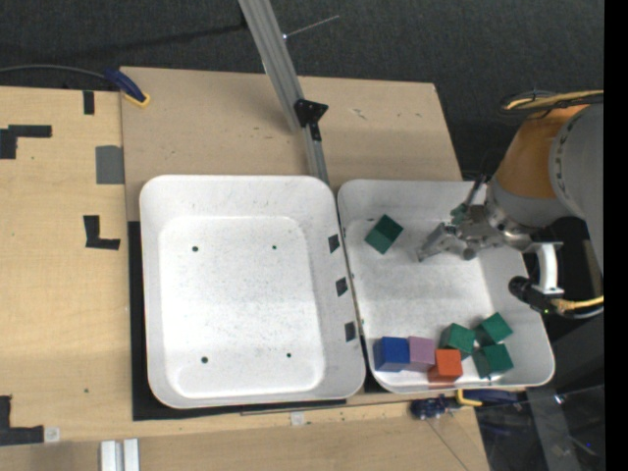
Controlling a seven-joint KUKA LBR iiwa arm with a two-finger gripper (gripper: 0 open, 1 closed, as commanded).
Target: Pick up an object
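Tabletop (pixel 245 116): plywood, bearing two shallow white bins side by side.

Left bin (pixel 157 263): nothing loose in it that I can make out.

Right bin (pixel 422 292): holds every candidate object.
- Lone green block (pixel 384 234), upper left part of the bin, tilted on an edge, well apart from the rest.
- Cluster along the near wall: blue block (pixel 392 352), lilac block (pixel 422 350), orange block (pixel 447 363), and three green blocks (pixel 478 341), all touching or just beside one another.

Hand (pixel 432 248): over the upper middle of the right bin, fingers spread apart, nothing between them; near the lone green block, to its right.

Step in hand, as I judge it: closing in on a pick. Best target is the lone green block, since the cluster leaves no room for fingers. Centre the hand over it, turn the fingers to meet two flat faces, not corners, and descend fully before closing. Risk: its tilt may let it roll or skid out.
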